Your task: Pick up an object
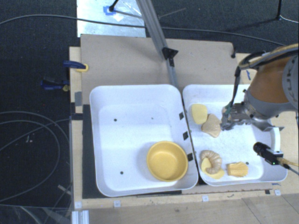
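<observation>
In the near part of the right bin [261, 178] lie a ridged yellow wedge [237, 169] and a curled, croissant-shaped pastry [211, 161], with a smooth yellow bowl [167, 160] in the left bin [107, 106]. Farther back, the gripper [227, 122] sits low beside a tan, rounded bread-like lump [211, 125] and a pale yellow slice [199, 113]. This looks like the approach step; whether its fingers are open or hold anything cannot be told, and next it likely needs to close squarely around the lump.
</observation>
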